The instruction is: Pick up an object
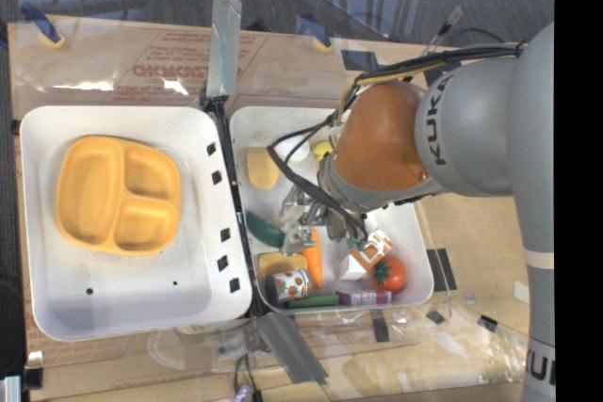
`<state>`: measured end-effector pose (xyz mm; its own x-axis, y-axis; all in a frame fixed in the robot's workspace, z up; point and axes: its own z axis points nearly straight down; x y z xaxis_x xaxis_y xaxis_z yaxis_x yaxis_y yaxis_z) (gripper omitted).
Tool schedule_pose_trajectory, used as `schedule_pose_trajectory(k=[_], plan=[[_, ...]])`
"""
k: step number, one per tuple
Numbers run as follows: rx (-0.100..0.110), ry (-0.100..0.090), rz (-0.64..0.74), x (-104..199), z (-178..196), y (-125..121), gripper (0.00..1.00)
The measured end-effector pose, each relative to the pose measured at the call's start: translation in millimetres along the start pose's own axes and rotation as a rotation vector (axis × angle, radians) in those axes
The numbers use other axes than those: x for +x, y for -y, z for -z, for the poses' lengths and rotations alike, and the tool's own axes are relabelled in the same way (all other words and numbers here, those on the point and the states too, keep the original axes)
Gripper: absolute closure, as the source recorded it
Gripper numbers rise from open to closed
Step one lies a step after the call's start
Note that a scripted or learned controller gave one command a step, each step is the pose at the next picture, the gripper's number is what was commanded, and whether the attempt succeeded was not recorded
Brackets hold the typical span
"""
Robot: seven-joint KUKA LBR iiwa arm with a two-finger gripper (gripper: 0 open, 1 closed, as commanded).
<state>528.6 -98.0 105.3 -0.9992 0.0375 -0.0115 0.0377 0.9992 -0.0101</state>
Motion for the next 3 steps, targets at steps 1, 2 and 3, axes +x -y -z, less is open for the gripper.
schedule_pose_trajectory(k=[1, 2, 3], plan=[[-0.011, -0.006, 0.464, -40.2, -13.9, 66.3, 1.00], [-0.005, 0.005, 0.551, -57.7, 167.5, 52.2, 1.00], [-0.009, 0.000, 0.553, -57.5, 173.5, 51.5, 1.00]])
